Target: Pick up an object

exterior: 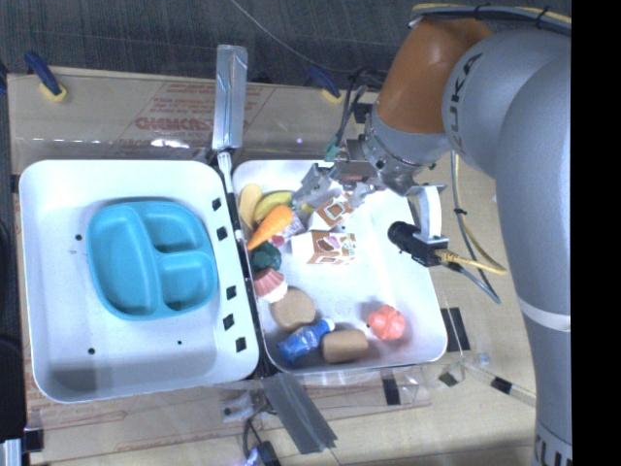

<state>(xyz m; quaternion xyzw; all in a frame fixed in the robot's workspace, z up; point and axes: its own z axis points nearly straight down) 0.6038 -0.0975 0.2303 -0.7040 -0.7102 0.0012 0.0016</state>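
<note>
I see gripper [335, 187] low over right bin [417, 294], above small printed carton [332, 248]; print unreadable. Fingers state: cannot tell. Red lettering on desk cardboard [175, 115], not legible.

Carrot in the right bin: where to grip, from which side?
Judging from this view, grip the carrot mid-body from above, fingers across its narrow width. It lies slanted against the banana and the bin's left wall, so side access looks blocked; its top is exposed.
</note>
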